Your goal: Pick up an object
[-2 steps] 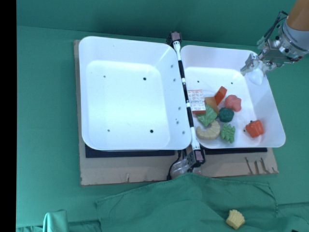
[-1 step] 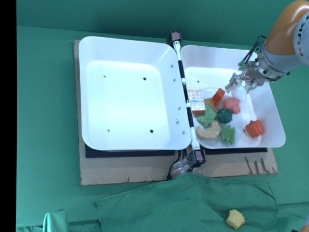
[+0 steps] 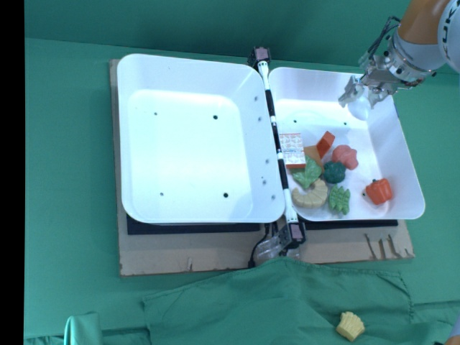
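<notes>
My gripper (image 3: 361, 99) hangs over the back right part of the right bin (image 3: 402, 157), above the bin's bare floor, with its fingers spread and nothing between them. The objects lie in the front half of that bin: a red-and-white box (image 3: 292, 150), an orange-red block (image 3: 325, 144), a pink piece (image 3: 345, 156), a dark green broccoli-like piece (image 3: 333, 172), a green leaf shape (image 3: 309, 172), a tan ring-like piece (image 3: 310, 195), another green leaf (image 3: 339, 199) and an orange pepper (image 3: 379, 190). All sit well in front of the gripper.
The left bin (image 3: 129, 121) lies beside the right one, split by a bar with clamps (image 3: 275, 139). A yellow toy (image 3: 350, 325) rests on the green cloth in front of the bench. The arm's orange band (image 3: 428, 6) is at top right.
</notes>
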`<state>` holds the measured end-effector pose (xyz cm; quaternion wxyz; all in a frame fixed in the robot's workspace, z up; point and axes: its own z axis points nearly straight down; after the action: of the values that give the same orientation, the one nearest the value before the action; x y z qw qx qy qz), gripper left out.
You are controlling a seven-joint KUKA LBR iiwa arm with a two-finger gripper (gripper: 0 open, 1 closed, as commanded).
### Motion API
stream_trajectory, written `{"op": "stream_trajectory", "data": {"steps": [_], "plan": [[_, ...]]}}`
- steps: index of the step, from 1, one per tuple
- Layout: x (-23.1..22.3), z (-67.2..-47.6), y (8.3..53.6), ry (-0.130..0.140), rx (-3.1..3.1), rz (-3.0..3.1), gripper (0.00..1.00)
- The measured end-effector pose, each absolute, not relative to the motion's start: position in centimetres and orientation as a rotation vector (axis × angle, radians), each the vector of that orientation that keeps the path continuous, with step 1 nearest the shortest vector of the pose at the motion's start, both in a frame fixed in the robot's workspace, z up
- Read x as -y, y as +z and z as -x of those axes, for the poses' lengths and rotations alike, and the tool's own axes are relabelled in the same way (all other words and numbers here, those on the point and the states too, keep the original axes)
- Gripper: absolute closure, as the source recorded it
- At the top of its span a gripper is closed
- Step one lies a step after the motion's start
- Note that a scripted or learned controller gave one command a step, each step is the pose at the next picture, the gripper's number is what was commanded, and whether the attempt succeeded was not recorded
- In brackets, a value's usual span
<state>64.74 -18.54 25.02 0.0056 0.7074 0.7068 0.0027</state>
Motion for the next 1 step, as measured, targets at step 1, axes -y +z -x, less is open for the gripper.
{"op": "stream_trajectory", "data": {"steps": [1], "plan": [[18.76,-64.26,35.62,0.012,-2.207,-2.212,1.00]]}}
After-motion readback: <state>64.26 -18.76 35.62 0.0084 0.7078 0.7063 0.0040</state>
